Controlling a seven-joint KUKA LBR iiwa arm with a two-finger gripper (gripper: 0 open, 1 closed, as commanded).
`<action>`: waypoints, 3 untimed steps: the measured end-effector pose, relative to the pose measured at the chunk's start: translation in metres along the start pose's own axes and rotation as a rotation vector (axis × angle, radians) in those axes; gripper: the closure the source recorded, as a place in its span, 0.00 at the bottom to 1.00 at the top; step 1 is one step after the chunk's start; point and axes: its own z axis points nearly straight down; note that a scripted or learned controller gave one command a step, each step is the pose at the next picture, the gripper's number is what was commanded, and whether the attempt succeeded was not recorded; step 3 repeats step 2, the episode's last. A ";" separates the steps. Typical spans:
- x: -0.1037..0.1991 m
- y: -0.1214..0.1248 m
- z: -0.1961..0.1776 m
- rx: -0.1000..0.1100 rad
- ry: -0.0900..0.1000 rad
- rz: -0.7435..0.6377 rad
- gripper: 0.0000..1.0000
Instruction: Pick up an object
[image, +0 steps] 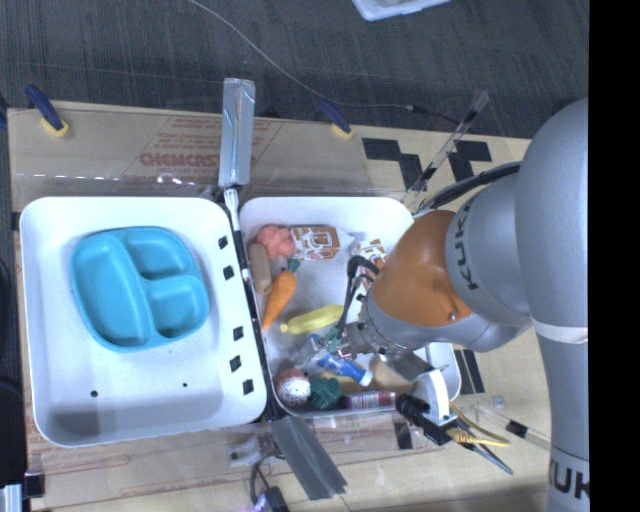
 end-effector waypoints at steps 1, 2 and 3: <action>0.000 0.003 -0.012 -0.006 -0.001 -0.008 1.00; 0.054 0.061 -0.103 -0.007 0.001 0.044 1.00; 0.054 0.061 -0.103 -0.007 0.001 0.044 1.00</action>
